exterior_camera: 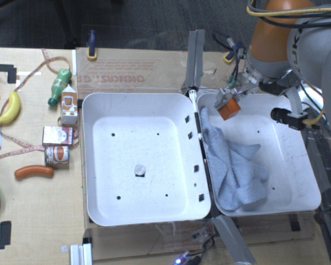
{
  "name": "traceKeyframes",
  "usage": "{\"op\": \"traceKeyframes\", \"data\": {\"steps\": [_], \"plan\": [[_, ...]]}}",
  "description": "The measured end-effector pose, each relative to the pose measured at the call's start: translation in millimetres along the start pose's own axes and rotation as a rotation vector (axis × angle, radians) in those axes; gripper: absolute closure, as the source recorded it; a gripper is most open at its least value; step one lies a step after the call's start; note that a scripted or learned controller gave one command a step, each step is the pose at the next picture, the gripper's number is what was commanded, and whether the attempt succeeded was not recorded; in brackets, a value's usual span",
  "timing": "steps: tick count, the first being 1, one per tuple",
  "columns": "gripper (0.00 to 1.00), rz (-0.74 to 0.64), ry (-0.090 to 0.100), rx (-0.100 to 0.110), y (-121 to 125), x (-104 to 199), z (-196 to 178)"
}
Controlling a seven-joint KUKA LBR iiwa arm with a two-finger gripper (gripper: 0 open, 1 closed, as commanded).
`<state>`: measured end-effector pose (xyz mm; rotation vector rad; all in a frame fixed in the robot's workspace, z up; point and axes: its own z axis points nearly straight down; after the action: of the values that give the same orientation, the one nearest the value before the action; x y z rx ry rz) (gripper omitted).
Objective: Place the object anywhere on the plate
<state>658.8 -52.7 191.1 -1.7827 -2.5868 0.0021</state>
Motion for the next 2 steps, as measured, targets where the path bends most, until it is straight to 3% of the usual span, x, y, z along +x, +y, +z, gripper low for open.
{"op": "traceKeyframes", "data": {"steps": [1, 2], "plan": [[1.00, 0.148, 0.000, 0.002, -75, 31, -66], [1.00, 0.208, 0.001, 0.003, -164, 78, -92]]}}
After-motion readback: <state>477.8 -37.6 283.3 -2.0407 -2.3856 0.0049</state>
